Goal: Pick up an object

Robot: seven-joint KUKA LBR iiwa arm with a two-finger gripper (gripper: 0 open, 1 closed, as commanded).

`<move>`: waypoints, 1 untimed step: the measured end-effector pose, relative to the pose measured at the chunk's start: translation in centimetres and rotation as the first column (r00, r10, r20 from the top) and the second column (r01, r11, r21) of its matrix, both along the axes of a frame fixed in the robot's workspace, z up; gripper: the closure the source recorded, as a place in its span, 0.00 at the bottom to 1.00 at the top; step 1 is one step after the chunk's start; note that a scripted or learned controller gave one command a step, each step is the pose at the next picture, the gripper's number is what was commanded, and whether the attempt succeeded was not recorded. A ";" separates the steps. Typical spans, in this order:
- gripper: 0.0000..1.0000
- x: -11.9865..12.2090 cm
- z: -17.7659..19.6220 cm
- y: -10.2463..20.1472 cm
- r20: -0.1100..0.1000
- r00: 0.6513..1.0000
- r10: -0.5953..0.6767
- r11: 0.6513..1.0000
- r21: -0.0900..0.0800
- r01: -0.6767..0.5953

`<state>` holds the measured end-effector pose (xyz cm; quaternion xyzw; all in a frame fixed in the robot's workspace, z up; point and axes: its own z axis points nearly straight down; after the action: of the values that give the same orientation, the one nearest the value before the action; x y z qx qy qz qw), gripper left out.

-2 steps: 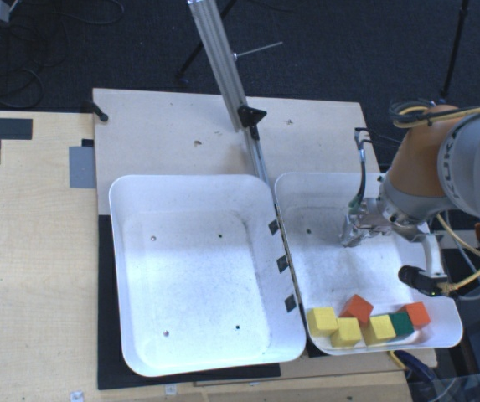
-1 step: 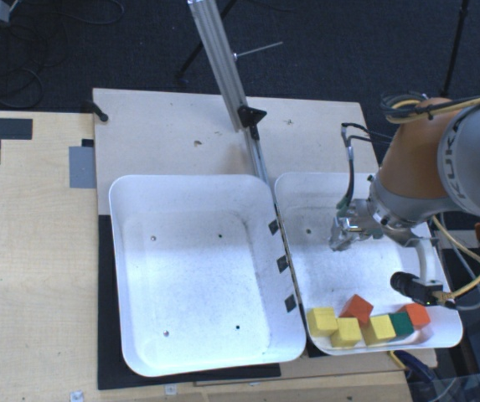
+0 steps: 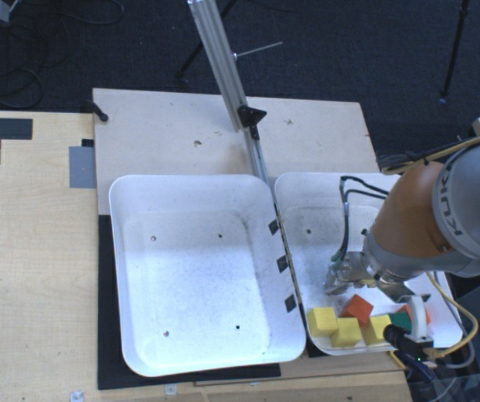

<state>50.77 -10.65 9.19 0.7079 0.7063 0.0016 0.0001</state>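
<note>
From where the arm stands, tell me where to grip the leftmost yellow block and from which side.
Grip the leftmost yellow block across its flat left and right faces, coming straight down from above. Its left side is free; another yellow block sits close on its right, so the fit there looks tight.

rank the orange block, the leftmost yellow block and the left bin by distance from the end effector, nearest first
In the camera view, from the end effector in the right bin:
1. Orange block, just below and to the right of it.
2. Leftmost yellow block, lower, by the right bin's near edge.
3. Left bin, farthest, across the divider to the left.
</note>
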 end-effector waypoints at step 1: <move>1.00 -2.0 10.2 4.7 0.001 1.000 0.005 1.000 0.000 -0.005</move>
<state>48.79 -5.94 19.40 0.7061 0.7081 0.0019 0.0005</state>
